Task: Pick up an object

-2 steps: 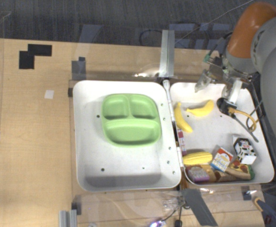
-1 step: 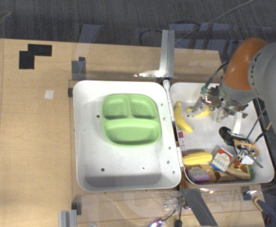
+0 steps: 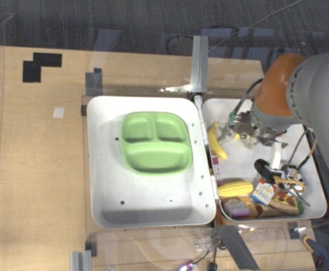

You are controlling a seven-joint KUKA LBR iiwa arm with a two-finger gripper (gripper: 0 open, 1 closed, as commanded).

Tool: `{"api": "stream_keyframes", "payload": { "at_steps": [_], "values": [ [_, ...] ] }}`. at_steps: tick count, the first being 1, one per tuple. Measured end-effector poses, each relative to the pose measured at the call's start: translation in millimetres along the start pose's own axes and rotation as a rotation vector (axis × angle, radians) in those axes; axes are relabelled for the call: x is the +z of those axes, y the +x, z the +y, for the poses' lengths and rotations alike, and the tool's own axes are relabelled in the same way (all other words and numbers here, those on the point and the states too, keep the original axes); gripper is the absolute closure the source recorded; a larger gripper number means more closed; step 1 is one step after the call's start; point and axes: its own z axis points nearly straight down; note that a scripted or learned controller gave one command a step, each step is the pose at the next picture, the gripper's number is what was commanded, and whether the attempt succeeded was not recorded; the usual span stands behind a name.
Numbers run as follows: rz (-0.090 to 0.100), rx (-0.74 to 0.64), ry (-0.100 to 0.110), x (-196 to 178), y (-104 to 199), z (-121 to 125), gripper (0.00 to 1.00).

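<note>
Fingers: my gripper [image 3: 244, 130] hangs over the right bin [image 3: 316, 205]; opening, I can't tell.
Objects: banana [image 3: 216, 143] at its 9 o'clock; corn [image 3: 235, 188], clutter at 6.
Left bin [image 3: 105, 202]: green plate [image 3: 154, 141].
Surface: wooden tabletop [image 3: 34, 168].

One fixed camera looks down at a slant on both white bins [image 3: 96, 168] from above.

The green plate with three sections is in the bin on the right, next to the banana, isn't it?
Not quite. The camera view shows the green plate lying in the left bin, by itself. The banana is in the right bin, at its left wall, with the other small things and the gripper above it.
</note>
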Motion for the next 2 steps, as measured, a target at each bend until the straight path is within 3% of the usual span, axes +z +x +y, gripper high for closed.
{"api": "stream_keyframes", "payload": {
  "at_steps": [1,2],
  "values": [
    [0.0,0.048,0.013,-67.7,-59.0,-20.7,0.0],
    [0.001,0.046,0.013,-76.6,-57.7,-19.4,1.0]
  ]
}}
